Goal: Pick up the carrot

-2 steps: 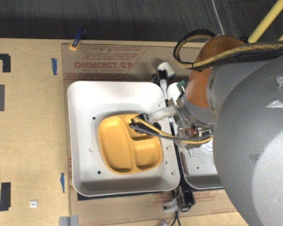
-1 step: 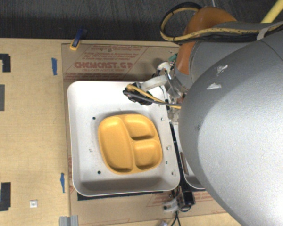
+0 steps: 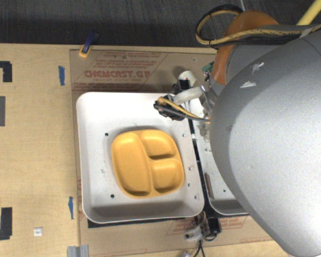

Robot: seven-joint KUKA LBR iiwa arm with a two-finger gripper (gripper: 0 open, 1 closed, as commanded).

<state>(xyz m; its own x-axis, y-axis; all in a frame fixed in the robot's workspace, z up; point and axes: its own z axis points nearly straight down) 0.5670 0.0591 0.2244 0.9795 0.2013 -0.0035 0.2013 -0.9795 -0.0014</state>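
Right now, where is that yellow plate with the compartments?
The yellow divided plate lies in the middle of the left white bin in the camera view, just left of the big grey arm that covers most of the right bin.

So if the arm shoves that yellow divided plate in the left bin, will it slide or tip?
The yellow plate lies flat and low, so it likely slides rather than tips. It looks like stiff moulded plastic, probably light. The left bin floor looks smooth, so little may hold it back.

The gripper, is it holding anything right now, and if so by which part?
That cannot be told: the grey arm covers the right bin, with the gripper hidden beneath it. The yellow divided plate lies untouched in the left bin.
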